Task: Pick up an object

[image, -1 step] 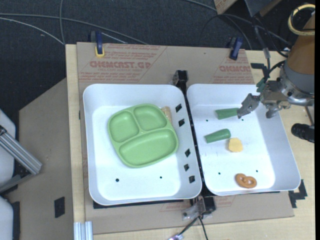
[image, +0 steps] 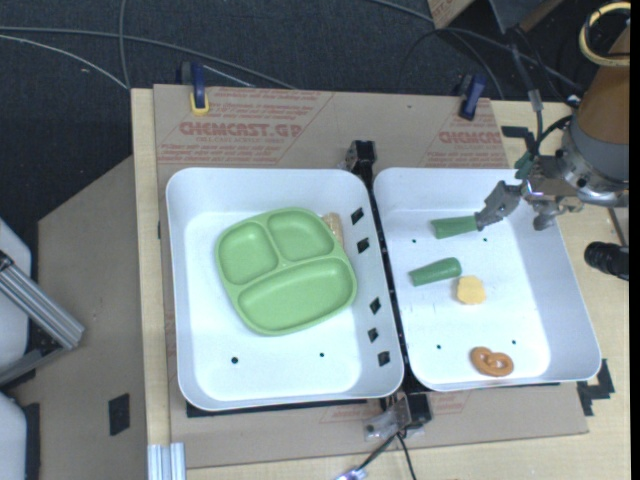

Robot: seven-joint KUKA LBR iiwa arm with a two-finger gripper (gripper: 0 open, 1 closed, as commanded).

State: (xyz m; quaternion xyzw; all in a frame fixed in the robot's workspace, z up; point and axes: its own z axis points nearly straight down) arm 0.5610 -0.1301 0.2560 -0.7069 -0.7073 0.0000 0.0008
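Observation:
In the right bin [image: 560, 298] lie a flat green strip [image: 453, 227], a green cylinder [image: 435, 271], a yellow chunk [image: 470, 290] and a brown pretzel [image: 492, 362]. My gripper [image: 515, 216] hangs over the bin's far right part, open, with nothing between its fingers. Its left fingertip [image: 487, 216] sits right at the green strip's right end; whether it touches the strip I cannot tell. The cylinder and the yellow chunk lie nearer the camera and left of the gripper.
The left bin [image: 200, 298] holds a green divided plate [image: 287, 268] with a tan item [image: 333, 230] tucked at its far right edge. A black divider [image: 372, 268] runs between the bins. The arm's body [image: 600, 138] stands at the right edge.

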